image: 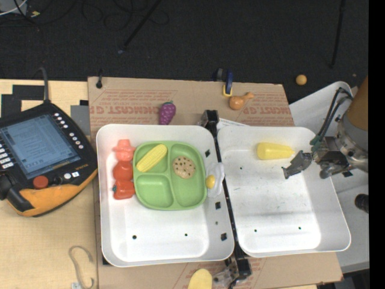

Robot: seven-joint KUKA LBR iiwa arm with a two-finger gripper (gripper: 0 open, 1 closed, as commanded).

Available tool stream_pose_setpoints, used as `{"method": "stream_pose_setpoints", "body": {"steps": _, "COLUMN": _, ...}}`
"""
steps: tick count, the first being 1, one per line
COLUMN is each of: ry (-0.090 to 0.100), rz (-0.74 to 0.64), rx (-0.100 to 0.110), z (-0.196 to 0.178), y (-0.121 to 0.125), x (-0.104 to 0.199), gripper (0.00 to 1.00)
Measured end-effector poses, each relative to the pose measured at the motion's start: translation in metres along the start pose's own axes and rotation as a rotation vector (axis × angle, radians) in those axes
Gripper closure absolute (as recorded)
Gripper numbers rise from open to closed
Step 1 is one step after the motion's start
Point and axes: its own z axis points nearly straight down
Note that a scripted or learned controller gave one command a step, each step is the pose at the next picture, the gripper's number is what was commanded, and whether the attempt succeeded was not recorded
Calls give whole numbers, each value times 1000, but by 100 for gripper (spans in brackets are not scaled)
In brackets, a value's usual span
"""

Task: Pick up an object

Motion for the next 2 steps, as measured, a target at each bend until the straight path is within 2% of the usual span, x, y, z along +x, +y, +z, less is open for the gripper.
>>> {"method": "stream_pose_setpoints", "body": {"steps": 1, "ry": -2, "rz": -2, "rx": -10, "z": -5, "y": 2, "x": 0, "gripper": 0}}
{"method": "stream_pose_setpoints", "body": {"steps": 2, "ry": 1, "rz": -3, "rx": -3, "z": 58, "y": 0, "x": 7, "gripper": 0}}
